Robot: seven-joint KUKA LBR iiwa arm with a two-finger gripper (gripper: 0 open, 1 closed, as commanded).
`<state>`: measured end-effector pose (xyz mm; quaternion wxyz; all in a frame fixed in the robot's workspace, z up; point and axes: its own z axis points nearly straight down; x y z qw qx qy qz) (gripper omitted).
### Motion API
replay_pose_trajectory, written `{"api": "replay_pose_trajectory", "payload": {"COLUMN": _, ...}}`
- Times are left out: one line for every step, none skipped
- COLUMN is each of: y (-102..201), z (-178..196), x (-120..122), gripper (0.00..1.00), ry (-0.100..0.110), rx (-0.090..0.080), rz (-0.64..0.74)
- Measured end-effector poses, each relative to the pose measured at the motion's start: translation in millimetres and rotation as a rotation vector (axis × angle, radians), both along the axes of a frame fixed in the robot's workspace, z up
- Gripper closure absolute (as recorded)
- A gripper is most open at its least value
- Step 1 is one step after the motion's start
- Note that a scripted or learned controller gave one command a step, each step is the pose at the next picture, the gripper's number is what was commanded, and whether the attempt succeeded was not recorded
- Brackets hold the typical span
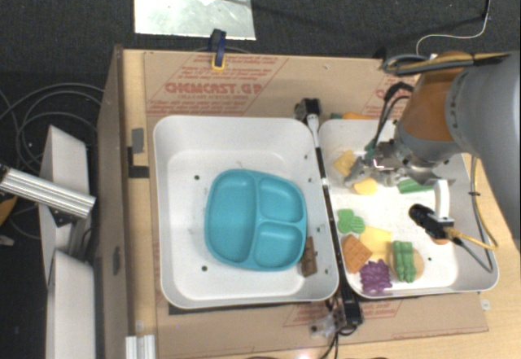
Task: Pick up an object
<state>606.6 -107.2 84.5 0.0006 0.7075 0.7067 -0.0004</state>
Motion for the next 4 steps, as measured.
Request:
{"api": "replay_pose_trajectory", "payload": {"y": -8, "z": 0, "x": -20, "gripper": 0.00, "ry": 0.001, "rx": 0.000, "rz": 0.001}}
{"api": "replay_pose_trajectory", "payload": {"y": -16, "z": 4, "x": 67, "gripper": 0.00, "ry": -0.012, "rx": -0.004, "rz": 0.007}}
{"api": "replay_pose_trajectory", "payload": {"y": 16, "z": 12, "x": 3, "gripper": 0.00, "ry": 0.003, "rx": 0.003, "rz": 0.003}}
{"api": "replay_pose_trajectory", "payload": {"y": -17, "z": 0, "x": -7, "gripper": 0.00, "ry": 0.000, "rx": 0.000, "rz": -0.001}}
